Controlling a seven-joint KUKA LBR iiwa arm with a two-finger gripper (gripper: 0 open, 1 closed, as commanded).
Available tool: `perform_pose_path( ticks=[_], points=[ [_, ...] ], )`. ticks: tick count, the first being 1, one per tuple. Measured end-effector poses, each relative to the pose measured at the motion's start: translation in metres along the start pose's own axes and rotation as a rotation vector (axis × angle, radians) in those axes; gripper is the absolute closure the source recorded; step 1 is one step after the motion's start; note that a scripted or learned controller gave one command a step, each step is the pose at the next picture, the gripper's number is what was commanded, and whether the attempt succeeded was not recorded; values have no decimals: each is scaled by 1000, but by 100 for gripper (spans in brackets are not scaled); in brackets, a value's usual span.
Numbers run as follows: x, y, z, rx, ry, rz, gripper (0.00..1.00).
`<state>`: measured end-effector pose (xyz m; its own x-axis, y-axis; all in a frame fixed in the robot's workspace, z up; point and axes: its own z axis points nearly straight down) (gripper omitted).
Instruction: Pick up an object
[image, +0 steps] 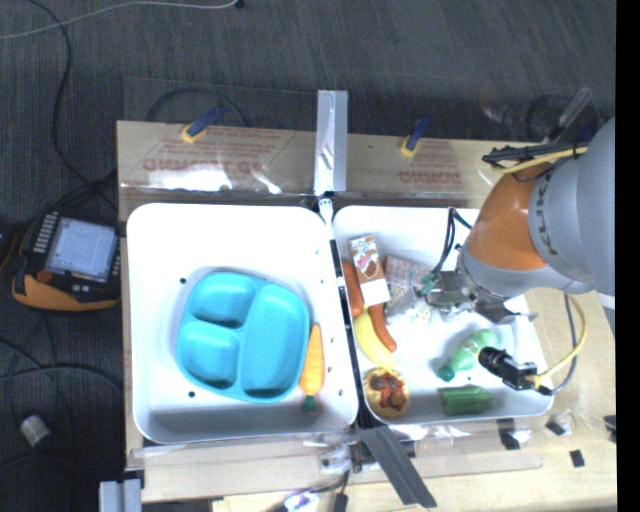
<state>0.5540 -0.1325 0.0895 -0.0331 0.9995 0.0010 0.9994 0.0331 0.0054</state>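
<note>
Pincer (437, 289): low over the right bin (440, 222), at the middle of its floor; open or closed cannot be told from this slant, and nothing is seen held in it.
Arm: grey with orange band, reaching in from the right.
Nearest item: clear packet (404, 274), flat on the bin floor, just beside the pincer toward the divider.
Next nearest: green bottle (461, 356), lying tilted, near the pincer on the bin's front side.
Further items, right bin: small printed carton (366, 268); red-orange stick (354, 288) along the divider; banana (371, 337); round dish of brown food (386, 391); dark green block (466, 401) at the front wall.
Left bin (150, 300): blue divided tray (243, 335); carrot (313, 362) touching the tray's right edge.
Counter (240, 152): carries both bins side by side.
Step in hand: judged as approach and descent; no object lifted yet.
Next move calls for: settling squarely on one target, probably the packet or bottle, then closing and rising. The packet is thin and flat, so it may slip.
</note>
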Motion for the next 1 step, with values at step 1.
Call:
perform_pose_path(
  ticks=[1],
  points=[
    [1, 2, -11, -6, 1, -1, 100]
  ],
)
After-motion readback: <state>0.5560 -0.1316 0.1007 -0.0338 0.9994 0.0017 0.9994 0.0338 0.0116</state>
